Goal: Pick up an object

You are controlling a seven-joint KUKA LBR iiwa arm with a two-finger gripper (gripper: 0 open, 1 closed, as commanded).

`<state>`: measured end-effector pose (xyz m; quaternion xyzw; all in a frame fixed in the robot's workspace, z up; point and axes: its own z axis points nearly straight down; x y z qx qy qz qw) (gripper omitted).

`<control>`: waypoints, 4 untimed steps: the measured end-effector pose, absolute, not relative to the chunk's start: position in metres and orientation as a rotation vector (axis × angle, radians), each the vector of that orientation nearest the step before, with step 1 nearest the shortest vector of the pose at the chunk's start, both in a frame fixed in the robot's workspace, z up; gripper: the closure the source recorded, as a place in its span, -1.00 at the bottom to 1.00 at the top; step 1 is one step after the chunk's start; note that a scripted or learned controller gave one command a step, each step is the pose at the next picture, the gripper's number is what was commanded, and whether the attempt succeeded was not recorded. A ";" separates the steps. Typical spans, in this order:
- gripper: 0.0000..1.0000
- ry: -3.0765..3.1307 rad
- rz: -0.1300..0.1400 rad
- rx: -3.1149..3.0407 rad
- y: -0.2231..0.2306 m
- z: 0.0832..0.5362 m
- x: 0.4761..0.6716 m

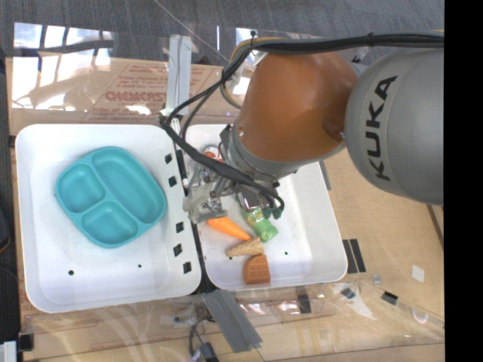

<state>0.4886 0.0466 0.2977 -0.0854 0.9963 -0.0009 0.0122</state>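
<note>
the arm is hanging low over the right bin (pixel 332 259) with its gripper (pixel 202 200) hovering just beside the toy carrot (pixel 229 228), so this looks like the approach before a grasp (whether the tool is apart or together, i cannot tell), and the next move is calling for a short descent onto the carrot. the right bin is also holding a green toy (pixel 264 225), a cone-shaped piece (pixel 246 248) and a waffle-like piece (pixel 256 270), while the left bin (pixel 38 255) is holding a teal divided plate (pixel 111 195).

tray (pixel 111 195) in left bin (pixel 34 225) | carrot (pixel 229 228), cone (pixel 246 248), waffle (pixel 256 270) (nearest) in right bin (pixel 313 255)
</note>
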 end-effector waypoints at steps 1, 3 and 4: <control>1.00 3.047 -0.001 -0.763 0.021 0.275 0.489; 1.00 2.577 -0.005 -1.790 -0.024 0.321 0.478; 1.00 2.296 0.011 -2.152 -0.029 0.192 0.490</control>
